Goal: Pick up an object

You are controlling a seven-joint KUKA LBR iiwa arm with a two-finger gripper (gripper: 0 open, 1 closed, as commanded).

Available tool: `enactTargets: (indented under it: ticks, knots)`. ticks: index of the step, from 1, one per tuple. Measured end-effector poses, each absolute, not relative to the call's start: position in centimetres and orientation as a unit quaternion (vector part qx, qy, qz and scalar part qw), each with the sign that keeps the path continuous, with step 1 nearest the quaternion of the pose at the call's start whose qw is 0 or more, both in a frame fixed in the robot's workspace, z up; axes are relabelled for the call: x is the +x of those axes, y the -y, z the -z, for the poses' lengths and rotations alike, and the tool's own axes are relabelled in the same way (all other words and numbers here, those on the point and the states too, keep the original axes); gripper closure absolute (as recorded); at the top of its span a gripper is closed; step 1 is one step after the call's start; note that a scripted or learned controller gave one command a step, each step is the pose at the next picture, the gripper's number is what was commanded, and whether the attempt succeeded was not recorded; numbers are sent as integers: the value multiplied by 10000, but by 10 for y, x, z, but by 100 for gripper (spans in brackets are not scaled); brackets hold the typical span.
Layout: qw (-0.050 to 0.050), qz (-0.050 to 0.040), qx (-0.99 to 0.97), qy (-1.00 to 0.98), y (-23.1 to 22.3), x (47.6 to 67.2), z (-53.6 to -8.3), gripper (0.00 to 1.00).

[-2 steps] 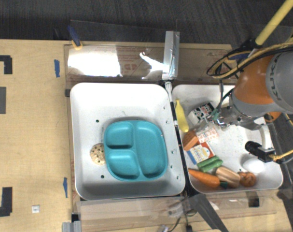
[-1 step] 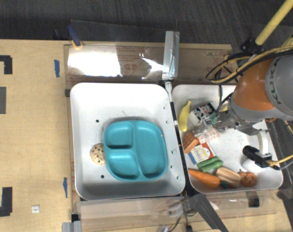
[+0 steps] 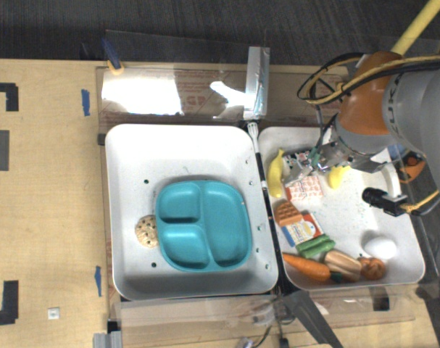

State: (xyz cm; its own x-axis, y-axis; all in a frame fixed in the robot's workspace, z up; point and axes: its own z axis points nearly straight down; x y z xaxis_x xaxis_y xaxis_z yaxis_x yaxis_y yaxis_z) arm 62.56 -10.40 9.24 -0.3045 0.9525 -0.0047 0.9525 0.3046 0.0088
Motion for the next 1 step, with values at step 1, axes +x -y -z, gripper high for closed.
enactTargets:
  ticks: [1]
  knots:
    - [118, -51, 5885, -8084, 104, 629, -105, 100]
